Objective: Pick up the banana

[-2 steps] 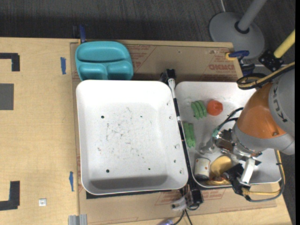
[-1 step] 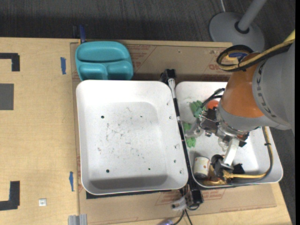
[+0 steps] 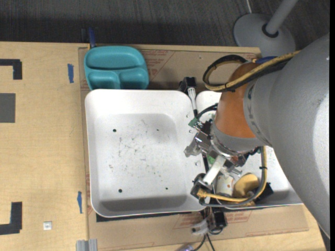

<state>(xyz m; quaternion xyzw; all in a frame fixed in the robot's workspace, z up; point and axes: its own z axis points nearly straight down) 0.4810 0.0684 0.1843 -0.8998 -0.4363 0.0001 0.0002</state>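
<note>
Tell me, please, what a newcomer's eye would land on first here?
The big grey arm with its orange band reaches in from the right, covering most of the right bin. Next comes the teal tray beyond the left bin, then a yellowish rounded thing below the band, possibly the banana.

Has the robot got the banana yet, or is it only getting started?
Not yet, it seems. Done: the arm is over the right bin. In hand: it hangs low beside a yellow-brown lump, likely the banana, partly hidden. Left: gripping and lifting it. Nothing shows the lump held, and it looks to sit in the bin.
</note>
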